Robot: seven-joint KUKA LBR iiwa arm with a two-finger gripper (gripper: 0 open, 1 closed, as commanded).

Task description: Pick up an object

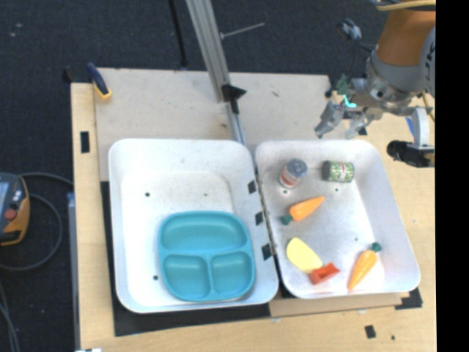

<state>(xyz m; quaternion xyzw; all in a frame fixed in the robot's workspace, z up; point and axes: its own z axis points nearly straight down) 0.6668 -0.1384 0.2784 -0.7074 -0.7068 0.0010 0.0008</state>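
The right bin (pixel 392 218) holds a small grey can with a red base (pixel 292 173), a green can lying on its side (pixel 338 171), an orange carrot (pixel 305 209), a yellow piece (pixel 303 254), a small red piece (pixel 324 273) and a second carrot (pixel 363 267). My gripper (pixel 341 121) hangs above the bench just beyond the right bin's far rim, its fingers spread apart with nothing between them. It is behind the green can, not touching any object.
The left bin (pixel 132 174) holds a teal divided tray (pixel 207 256). A slanted aluminium post (pixel 212 50) rises behind the bins. A blue and yellow tool (pixel 98 81) lies at the bench's far left corner.
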